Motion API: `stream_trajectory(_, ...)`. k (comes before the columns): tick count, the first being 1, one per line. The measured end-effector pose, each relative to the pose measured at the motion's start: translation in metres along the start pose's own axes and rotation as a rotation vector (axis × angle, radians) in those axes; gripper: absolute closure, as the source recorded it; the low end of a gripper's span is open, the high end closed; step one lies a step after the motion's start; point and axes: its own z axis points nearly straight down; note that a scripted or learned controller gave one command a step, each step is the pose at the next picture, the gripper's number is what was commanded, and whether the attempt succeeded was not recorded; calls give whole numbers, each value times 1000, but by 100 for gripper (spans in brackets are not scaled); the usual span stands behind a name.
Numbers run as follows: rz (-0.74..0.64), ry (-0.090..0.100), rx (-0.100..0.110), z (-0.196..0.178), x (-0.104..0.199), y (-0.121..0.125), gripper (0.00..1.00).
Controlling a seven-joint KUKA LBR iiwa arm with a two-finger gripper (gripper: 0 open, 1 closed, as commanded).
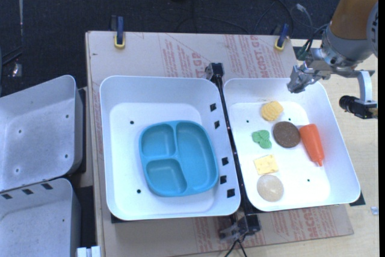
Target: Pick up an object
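Orange carrot (313, 142) beside brown patty (286, 134)

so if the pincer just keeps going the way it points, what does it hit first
The pincer points down and left over the right bin's far corner. Going straight on, it would probably meet the bin floor near the yellow waffle, though depth is hard to judge.

Bench surface and items resting on it

The bench (153, 48), a printed board, carries two white bins side by side: left bin (114, 129) and right bin (337, 147). Two yellow clamps (119, 39) (281, 42) grip its far edge.
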Motion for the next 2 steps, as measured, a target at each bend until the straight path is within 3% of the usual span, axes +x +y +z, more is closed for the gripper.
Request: stream_trajectory(2,-1,-1,-3,-7,112,-3,100)
